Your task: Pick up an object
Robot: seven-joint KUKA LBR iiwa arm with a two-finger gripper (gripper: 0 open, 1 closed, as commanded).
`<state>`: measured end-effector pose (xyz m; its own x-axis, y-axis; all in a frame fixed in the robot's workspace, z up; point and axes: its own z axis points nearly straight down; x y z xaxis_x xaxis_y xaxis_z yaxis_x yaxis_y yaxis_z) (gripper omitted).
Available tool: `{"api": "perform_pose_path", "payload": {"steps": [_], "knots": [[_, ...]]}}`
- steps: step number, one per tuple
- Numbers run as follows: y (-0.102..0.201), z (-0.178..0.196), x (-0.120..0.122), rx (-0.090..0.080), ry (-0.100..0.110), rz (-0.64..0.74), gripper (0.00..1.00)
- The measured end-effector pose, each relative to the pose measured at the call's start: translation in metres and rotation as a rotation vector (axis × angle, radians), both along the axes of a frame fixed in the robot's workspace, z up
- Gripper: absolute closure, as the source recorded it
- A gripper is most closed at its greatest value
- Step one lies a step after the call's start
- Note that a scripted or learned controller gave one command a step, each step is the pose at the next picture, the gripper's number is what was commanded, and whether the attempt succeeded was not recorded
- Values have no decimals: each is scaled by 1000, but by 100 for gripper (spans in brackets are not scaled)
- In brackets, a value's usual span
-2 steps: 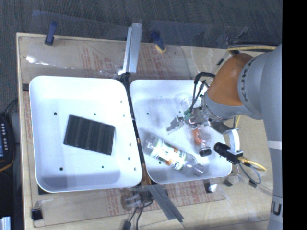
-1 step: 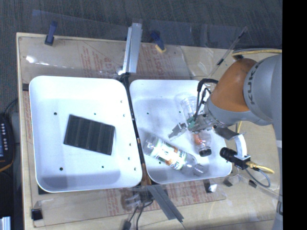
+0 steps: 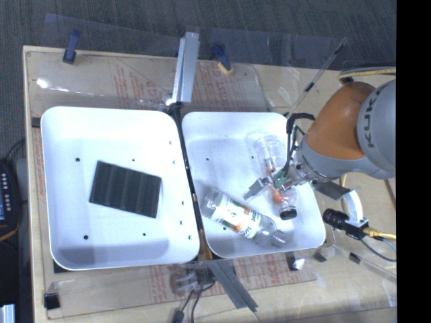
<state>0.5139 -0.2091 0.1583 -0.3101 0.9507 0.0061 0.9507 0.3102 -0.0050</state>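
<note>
Left bin (image 3: 60,140) floor mostly open around dark ribbed pad (image 3: 126,188), right bin (image 3: 222,130) open upper left, clear plastic bottle (image 3: 242,219) (lying flat) blocks lower centre, arm (image 3: 343,130) crowds right edge

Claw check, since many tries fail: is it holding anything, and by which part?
Cannot be told. The claw sits low in the right bin among clear plastic items, but no object clearly shows between its tips.

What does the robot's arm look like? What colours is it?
The arm is fat and round, grey with a big orange band and dark letters on the grey part. At its tip sits a small metal pincer with thin fingers, some orange and green bits, and a black cable looping above.
</note>
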Motion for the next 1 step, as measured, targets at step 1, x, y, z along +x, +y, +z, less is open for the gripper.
{"api": "perform_pose_path", "payload": {"steps": [1], "knots": [[1, -32, 22, -1, -1, 97, 0]]}}
